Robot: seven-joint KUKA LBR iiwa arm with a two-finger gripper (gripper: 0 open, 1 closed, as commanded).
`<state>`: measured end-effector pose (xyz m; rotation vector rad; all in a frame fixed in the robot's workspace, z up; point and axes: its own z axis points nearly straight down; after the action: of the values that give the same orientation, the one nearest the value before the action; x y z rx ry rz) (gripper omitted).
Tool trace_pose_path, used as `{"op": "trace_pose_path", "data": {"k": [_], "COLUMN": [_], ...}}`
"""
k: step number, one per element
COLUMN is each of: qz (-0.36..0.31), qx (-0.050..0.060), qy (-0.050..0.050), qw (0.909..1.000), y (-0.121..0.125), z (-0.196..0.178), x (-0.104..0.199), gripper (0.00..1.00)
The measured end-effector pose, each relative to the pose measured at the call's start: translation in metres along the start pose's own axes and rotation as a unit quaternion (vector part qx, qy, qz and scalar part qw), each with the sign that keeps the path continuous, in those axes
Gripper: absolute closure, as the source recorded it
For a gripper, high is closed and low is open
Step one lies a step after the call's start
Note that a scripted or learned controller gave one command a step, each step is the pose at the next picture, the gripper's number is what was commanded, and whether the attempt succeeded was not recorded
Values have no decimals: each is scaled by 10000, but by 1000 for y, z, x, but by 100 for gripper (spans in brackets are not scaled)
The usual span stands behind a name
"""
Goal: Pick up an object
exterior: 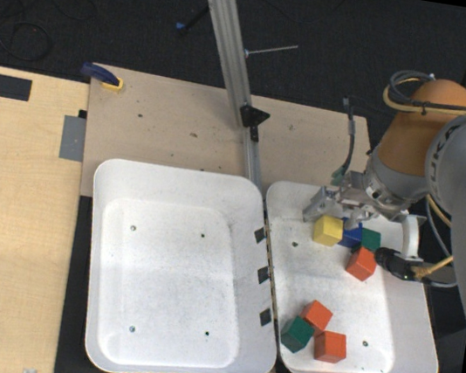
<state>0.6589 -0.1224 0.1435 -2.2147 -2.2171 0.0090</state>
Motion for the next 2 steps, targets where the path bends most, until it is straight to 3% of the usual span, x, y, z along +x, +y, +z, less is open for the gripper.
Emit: {"op": "trace_pose_path", "data": {"k": [1,2], "qz": [4,21], "qx": [-125,-43], "qy": [-27,-8], "qw": [9999,10000], "y": [6,1], "z": [23,23], "x": [-2,-2], "gripper": [0,100]}}
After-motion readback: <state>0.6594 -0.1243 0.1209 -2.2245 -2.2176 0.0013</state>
